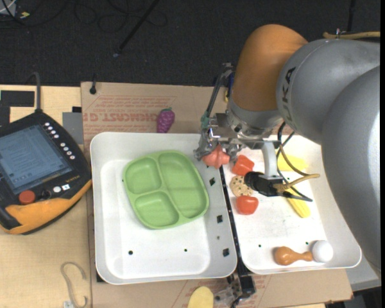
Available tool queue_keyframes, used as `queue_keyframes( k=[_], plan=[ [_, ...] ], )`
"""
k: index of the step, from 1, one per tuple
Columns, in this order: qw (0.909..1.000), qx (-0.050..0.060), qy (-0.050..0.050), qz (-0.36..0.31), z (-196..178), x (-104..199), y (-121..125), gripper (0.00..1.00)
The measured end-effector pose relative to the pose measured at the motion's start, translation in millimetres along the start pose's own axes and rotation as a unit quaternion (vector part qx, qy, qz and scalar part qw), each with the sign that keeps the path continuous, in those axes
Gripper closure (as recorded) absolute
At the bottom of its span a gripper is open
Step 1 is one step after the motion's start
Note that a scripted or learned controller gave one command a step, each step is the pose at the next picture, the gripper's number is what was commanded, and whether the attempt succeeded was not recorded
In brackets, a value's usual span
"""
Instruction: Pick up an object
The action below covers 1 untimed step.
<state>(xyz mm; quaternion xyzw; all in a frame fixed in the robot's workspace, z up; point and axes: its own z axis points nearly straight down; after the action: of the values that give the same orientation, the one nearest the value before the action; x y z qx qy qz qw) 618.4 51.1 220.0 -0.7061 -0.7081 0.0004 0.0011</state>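
My gripper [213, 151] hangs over the divider between the two white bins, near their far end. A small salmon-red object [214, 158] sits between its fingers, and the gripper is shut on it. In the right bin [337, 262], just right of the gripper, lie a red piece [242, 165], a speckled cookie [237, 185] and another red piece [246, 205]. A yellow banana [298, 204] lies further right, partly hidden by the arm.
A green divided plate [165, 188] fills much of the left bin [109, 236]. An orange gourd [287, 256] and a white egg [321, 251] lie at the right bin's near edge. Purple grapes [165, 119] sit on the cardboard behind. A control pendant [29, 165] rests at the left.
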Motion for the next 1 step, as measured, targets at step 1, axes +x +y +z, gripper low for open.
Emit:
queue_keyframes(
  k=[1],
  plan=[
    [1.0,0.0,0.0,0.0,-0.1,47.1,-4.4,1.0]
  ],
)
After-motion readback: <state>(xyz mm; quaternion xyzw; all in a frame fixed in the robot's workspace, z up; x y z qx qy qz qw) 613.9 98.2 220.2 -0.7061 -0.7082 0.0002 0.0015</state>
